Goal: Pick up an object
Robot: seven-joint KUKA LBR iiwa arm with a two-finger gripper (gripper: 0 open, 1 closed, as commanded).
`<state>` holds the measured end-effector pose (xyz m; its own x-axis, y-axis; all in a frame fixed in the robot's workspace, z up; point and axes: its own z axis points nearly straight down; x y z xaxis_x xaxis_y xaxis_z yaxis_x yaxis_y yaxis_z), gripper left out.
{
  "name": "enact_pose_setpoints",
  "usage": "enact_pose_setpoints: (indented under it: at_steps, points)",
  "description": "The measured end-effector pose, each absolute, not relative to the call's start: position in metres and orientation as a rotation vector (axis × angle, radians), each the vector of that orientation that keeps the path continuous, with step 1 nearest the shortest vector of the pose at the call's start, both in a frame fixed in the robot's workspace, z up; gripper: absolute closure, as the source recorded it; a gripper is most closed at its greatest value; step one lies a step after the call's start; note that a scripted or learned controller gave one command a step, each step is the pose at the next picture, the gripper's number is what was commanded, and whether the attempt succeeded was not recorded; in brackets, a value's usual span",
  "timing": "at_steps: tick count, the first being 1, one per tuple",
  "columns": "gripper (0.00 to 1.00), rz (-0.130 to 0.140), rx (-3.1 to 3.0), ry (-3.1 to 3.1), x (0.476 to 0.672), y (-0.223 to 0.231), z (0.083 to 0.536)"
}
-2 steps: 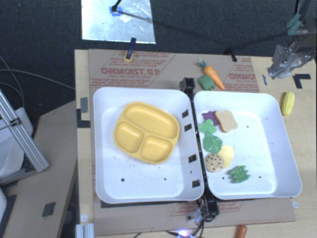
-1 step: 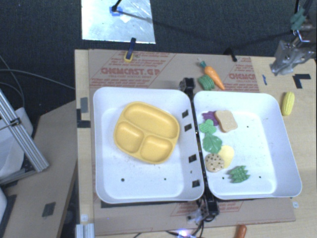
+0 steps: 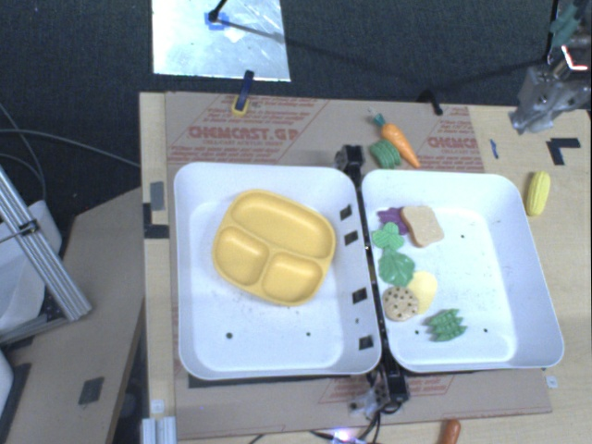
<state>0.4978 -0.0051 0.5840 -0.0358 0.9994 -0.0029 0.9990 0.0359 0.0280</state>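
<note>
The right bin holds several toy foods along its left side: a slice of bread, a purple piece, two green leafy pieces, a cookie, a pale yellow piece and a green vegetable. My gripper hangs at the far upper right, beyond the right bin's back corner and well away from the toys. Nothing shows in its grasp.
In the left bin lies a yellow divided plate. A carrot and a green piece lie on the cardboard behind the bins. A yellow corn rests right of the right bin.
</note>
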Motion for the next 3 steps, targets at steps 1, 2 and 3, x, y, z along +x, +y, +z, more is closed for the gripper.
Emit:
enact_pose_setpoints:
  at_steps: [1, 2, 3]
  points:
    - [1.0, 0.031, 2.162, 2.247, 0.498, -0.005, 0.595]
    - [1.0, 0.035, 2.156, 2.248, 0.498, -0.006, 0.607]
    - [1.0, 0.037, 2.152, 2.248, 0.499, -0.006, 0.618]
